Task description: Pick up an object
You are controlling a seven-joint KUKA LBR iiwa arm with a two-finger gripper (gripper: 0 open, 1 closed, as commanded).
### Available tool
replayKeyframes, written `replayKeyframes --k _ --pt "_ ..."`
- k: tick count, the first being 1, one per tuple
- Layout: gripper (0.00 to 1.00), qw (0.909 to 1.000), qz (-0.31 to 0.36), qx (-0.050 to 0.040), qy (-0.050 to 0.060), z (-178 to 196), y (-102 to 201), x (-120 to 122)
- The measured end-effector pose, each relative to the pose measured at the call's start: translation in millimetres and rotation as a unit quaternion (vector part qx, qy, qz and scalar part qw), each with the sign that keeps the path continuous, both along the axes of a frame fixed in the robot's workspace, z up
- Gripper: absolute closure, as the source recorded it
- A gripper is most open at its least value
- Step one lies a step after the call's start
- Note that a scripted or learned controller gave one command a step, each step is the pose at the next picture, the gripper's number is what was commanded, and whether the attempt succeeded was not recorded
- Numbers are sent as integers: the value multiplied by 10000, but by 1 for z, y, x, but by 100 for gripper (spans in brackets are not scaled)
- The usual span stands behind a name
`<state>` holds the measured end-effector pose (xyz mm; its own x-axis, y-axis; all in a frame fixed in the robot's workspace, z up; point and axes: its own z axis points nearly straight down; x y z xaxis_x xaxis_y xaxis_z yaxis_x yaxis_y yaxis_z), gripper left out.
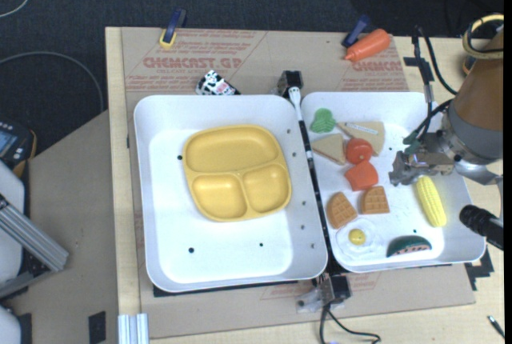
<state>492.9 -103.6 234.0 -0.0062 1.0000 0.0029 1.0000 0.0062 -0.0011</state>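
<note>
A: Watermelon slice [409,246] lay nearest, by the right bin's [448,258] near rim; fried egg [357,237] just left of it.

B: And the target?

A: Likely the corn cob [431,200], just near of the gripper [406,167]. I couldn't tell how the jaws stood.

B: Risks?

A: Coming down off-centre might roll the cob away. The red block [363,174] and waffle [375,199] sat left, so a drift might nudge them.

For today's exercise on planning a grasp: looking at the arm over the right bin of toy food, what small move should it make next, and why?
Probably a short drop toward the toy corn cob. The tool hangs at the cob's upper end, nearer to it than to the red block or the waffle, and nothing shows between its tips yet. Whether it is open is hard to tell.
</note>
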Motion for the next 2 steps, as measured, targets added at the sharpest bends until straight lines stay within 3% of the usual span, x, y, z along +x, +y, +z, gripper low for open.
replayKeyframes --k 1,2 --pt "100 10000 -16 1 21 -21 30 -13" --pt "100 10000 -29 -22 -24 -3 21 -7"
